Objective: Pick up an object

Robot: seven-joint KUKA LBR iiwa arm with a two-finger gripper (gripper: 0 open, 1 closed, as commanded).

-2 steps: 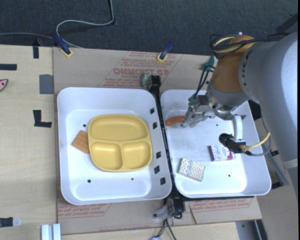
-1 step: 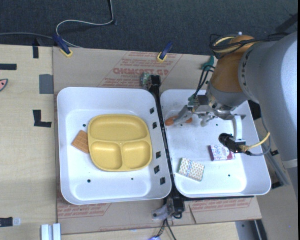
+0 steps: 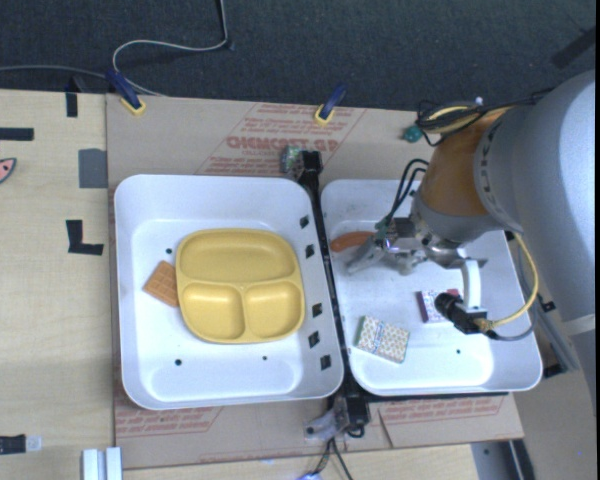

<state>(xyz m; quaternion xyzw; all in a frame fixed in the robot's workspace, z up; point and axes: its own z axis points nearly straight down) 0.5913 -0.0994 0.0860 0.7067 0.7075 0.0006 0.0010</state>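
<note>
My gripper [image 3: 363,257] is low over the right bin [image 3: 500,368], near its left wall. An orange-brown flat piece [image 3: 347,239] lies just above and left of the gripper tip, close to it or touching; I cannot tell which. A small square pouch with a speckled pattern [image 3: 382,337] lies toward the bin's front. A small red and white item [image 3: 426,305] rests to the right of the gripper. Nothing shows between the gripper's tips.
The left bin [image 3: 150,368] holds a yellow divided plate [image 3: 242,283] with a tan waffle-patterned piece [image 3: 162,285] tucked at its left edge. The grey arm with its orange band [image 3: 460,178] covers the right bin's back right part. Cardboard lies under both bins.
</note>
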